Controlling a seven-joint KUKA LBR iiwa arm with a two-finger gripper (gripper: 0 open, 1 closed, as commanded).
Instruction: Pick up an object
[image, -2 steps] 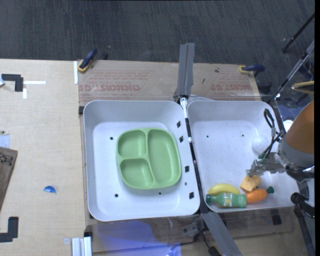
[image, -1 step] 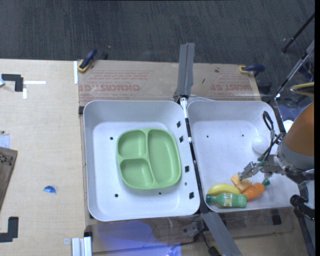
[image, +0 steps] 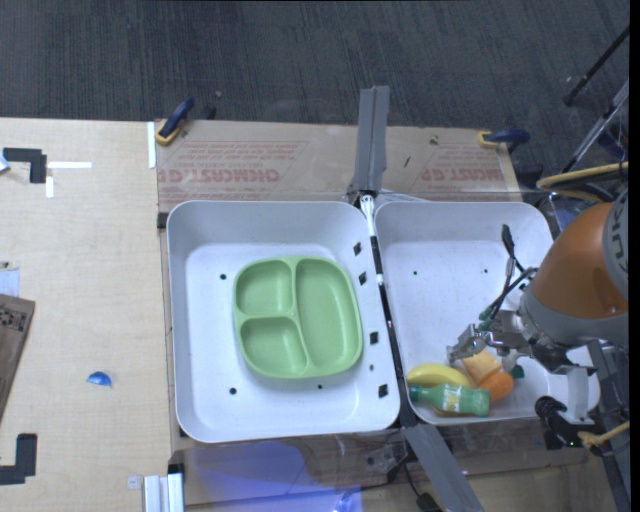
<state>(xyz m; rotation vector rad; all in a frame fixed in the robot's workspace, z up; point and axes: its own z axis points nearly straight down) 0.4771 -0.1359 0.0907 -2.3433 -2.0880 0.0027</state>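
In the right bin (image: 450, 250), several toy foods lie bunched against the near wall: a yellow banana (image: 438, 376), a green bottle with an orange label (image: 455, 400), an orange piece (image: 497, 386) and a tan block (image: 481, 364). My gripper (image: 470, 348) reaches in from the right and sits low over this pile, its tip right at the tan block's upper left edge. The grey wrist and orange band (image: 585, 270) hide the bin's right side.
The left bin (image: 200, 300) holds a green three-compartment plate (image: 298, 317) at its middle. A grey divider post (image: 372, 140) stands at the back between the bins. The far half of the right bin is bare white floor.
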